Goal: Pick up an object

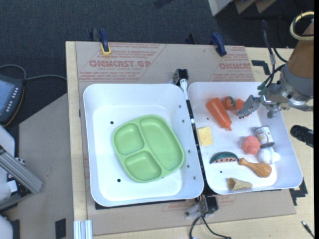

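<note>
My gripper [260, 108] hovers over the back of the right bin [289, 133], open, with nothing between its fingers [247, 108]. Its left finger is just right of a small red and orange piece [232, 103]. An orange bottle [219, 113] lies slantwise beside that piece. Below the gripper are a small can [262, 134], a pink ball [251, 145] and a white egg [267, 156]. A watermelon slice [224, 158], a chicken drumstick [256, 167] and a tan wedge [239, 184] lie toward the front. A yellow block [204, 136] sits by the left wall.
The left bin [99, 133] holds a green divided plate [147, 148]. A black rim runs between the two bins. Blue clamps [103, 38] hold the board at the back. A grey device sits off the bench at the far left.
</note>
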`<state>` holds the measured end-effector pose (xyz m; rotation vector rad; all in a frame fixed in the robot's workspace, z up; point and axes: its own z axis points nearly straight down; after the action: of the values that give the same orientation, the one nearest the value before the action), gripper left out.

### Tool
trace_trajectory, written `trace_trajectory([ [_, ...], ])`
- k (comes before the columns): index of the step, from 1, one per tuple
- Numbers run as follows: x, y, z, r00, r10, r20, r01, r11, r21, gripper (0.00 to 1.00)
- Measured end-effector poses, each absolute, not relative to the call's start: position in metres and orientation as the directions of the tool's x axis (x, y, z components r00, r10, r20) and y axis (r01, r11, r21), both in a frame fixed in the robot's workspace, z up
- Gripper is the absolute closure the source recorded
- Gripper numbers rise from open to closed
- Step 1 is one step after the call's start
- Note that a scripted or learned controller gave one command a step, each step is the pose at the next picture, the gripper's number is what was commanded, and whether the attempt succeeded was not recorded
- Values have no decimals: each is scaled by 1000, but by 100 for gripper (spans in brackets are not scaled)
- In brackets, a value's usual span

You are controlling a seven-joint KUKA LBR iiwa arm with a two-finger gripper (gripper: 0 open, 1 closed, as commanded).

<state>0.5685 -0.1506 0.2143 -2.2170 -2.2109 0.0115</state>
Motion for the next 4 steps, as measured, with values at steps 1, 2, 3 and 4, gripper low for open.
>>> trace_trajectory([
  [1, 571, -150, 221, 0, 1000, 0, 1000, 0, 0, 0],
  [2, 565, -158, 171, 1, 1000, 2, 1000, -1, -5, 0],
  [3, 564, -156, 129, 0, 1000, 2, 1000, 0, -6, 0],
  [4, 563, -155, 82, 0, 1000, 2, 1000, 0, -5, 0],
])
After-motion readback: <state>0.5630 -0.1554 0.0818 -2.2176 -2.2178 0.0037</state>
